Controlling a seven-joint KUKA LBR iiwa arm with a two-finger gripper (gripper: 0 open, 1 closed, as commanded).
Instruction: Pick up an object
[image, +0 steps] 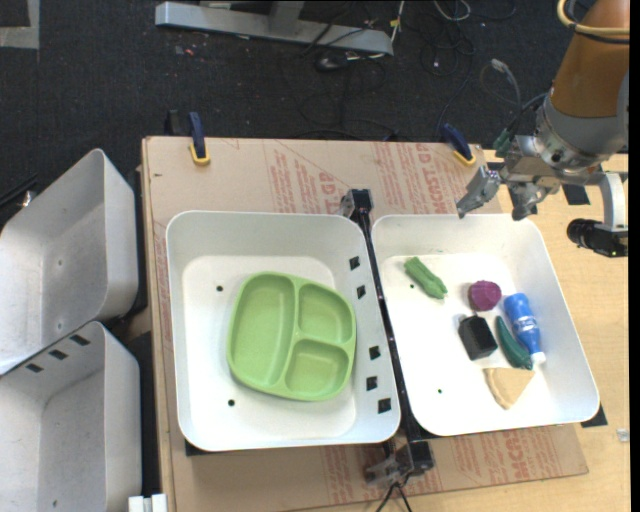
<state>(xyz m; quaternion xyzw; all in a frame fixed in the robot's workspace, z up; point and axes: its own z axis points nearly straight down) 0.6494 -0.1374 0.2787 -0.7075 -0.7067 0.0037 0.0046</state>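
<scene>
My gripper (498, 196) hangs above the far edge of the right bin (560, 400), its two fingers spread open with nothing between them. Below it in that bin lie a green pickle-shaped piece (426, 277), a purple ball (485, 294), a blue bottle with a white cap (522, 322), a black block (478, 337), a dark green strip (513, 345) beside the bottle and a tan wedge (508, 385). All of these objects rest on the bin floor, apart from the fingers.
The left bin (190, 400) holds a light green divided plate (293, 336). A black divider (378, 300) runs between the bins. Two more white bins (60, 260) stand off the bench at the left. Clamps (198, 140) sit on the bench's far edge.
</scene>
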